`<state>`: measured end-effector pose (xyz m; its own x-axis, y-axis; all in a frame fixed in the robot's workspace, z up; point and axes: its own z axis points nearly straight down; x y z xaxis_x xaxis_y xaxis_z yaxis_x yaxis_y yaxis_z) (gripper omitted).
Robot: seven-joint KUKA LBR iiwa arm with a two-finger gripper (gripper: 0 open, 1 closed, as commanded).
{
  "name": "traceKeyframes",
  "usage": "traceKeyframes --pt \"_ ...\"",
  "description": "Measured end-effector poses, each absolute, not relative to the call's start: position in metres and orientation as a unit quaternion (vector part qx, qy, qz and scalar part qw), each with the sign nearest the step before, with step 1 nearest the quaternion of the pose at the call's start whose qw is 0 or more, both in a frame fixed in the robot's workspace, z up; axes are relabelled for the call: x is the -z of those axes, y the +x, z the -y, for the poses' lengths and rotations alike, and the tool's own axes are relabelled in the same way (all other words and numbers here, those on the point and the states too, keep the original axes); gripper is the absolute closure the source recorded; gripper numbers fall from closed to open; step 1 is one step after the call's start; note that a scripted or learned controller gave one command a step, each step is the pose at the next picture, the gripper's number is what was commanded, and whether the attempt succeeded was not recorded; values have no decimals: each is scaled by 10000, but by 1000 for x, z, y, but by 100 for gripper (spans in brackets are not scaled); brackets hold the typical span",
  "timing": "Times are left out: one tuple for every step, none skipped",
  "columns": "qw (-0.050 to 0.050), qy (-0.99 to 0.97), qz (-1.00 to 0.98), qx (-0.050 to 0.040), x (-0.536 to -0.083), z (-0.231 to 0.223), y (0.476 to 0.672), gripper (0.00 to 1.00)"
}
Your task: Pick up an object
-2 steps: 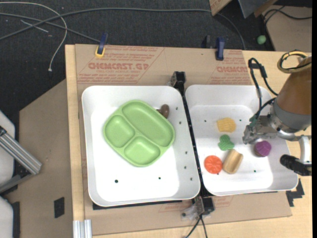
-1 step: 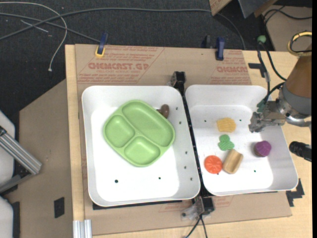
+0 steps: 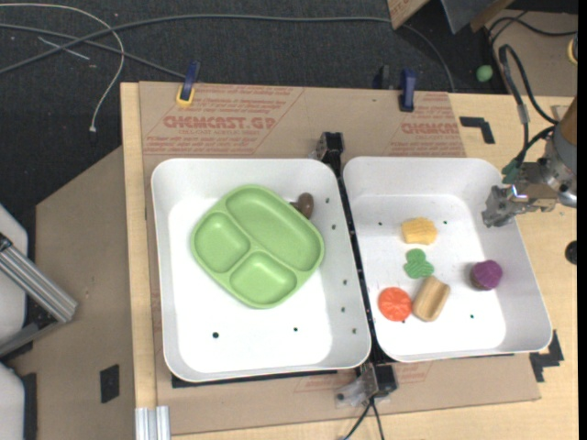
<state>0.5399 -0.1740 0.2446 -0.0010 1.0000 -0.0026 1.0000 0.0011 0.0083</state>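
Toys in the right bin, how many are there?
5. A yellow block at the top, a green piece below it, an orange ball and a tan cylinder touching lowest, a purple ball at right. None looks hidden.

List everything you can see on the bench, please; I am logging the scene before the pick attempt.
bins: 2, white, side by side on the bench
divided plate: 1, green, left bin
small round item: 1, brown, left bin, at the plate's far edge
block: 1, yellow, right bin
lumpy piece: 1, green, right bin, below the yellow block
round piece: 1, orange-red, right bin, beside the tan cylinder
cylinder: 1, tan, right bin
ball: 1, purple, right bin, near its right wall
clamps: 2, blue, bench's far edge
gripper: 1, grey, over the right bin's far right corner
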Motion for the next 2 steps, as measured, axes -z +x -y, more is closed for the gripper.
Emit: traceKeyframes --pt "12 7066 -7076 -8 -254 174 541 100" --pt "-14 7048 -7094 -9 -260 121 535 100"
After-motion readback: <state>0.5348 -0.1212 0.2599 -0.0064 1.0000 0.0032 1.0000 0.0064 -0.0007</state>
